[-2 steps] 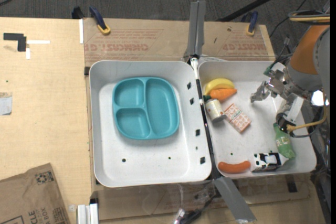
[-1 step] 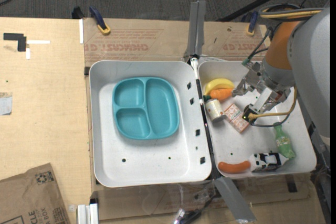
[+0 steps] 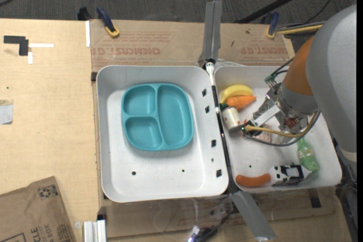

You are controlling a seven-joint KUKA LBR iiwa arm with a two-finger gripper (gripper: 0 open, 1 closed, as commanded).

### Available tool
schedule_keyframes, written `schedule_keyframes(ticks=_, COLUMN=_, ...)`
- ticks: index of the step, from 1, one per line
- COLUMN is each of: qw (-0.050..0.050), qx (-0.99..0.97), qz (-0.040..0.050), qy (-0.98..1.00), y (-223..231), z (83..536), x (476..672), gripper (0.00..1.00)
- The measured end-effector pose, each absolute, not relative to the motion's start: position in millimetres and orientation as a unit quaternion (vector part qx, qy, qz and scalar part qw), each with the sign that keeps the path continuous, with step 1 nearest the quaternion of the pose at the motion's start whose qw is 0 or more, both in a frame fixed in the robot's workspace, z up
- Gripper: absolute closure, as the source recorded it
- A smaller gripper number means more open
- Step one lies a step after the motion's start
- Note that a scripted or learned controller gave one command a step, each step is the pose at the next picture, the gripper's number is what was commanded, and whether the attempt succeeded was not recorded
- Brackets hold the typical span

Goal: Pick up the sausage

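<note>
Sausage (image 3: 253,180): lies free along your right bin's (image 3: 326,178) near wall, well apart from the end effector (image 3: 253,128). Whether that is released or clenched, you cannot tell.

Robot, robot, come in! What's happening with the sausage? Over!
End effector low in right bin, near can. Sausage lying free at bin's front edge. Black-and-white toy right beside it.

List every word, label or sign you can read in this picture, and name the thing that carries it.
"CHEMCAST", printed in red and seen upside down, on the cardboard sheet behind the bins; the smaller red print there is blurred.
A recycling sign and some black letters, cut off by the frame, on the brown cardboard box at lower left.
</note>
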State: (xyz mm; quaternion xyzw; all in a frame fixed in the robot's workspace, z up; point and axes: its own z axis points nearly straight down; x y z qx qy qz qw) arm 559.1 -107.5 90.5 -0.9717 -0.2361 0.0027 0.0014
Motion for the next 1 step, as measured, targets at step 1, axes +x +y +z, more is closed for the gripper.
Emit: schedule_keyframes(ticks=1, qw=0.0, qx=-0.995, qz=0.0022, qy=-0.103, y=-103.3, z=91.0, x=578.6, gripper=0.0)
